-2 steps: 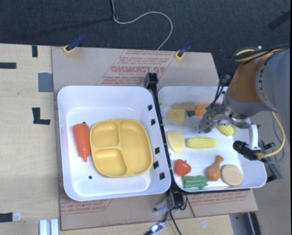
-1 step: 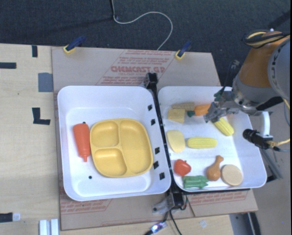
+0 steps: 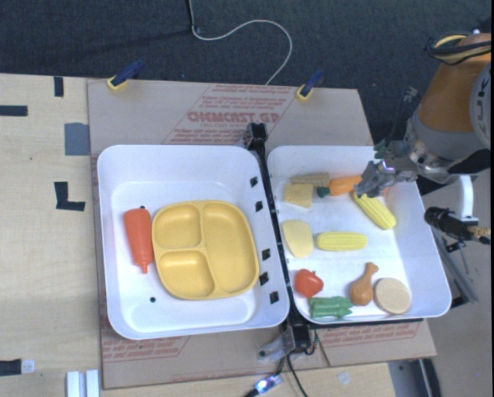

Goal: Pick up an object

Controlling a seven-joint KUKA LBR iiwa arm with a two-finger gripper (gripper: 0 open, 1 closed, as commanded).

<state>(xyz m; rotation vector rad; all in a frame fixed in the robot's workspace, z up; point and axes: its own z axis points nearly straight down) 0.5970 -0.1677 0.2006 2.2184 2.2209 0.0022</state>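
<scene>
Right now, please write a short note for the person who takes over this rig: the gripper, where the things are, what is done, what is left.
Gripper: low over the upper part of the right bin, next to the orange carrot piece and the upper corn cob. I cannot tell if it grips anything.
Right bin: also a second corn cob, cheese wedge, pale oval piece, tomato, green vegetable, drumstick, round biscuit.
Left bin: yellow divided tray and a red-orange carrot beside it.
Done: nothing visibly lifted.
Left: grasp one object and lift it.
</scene>
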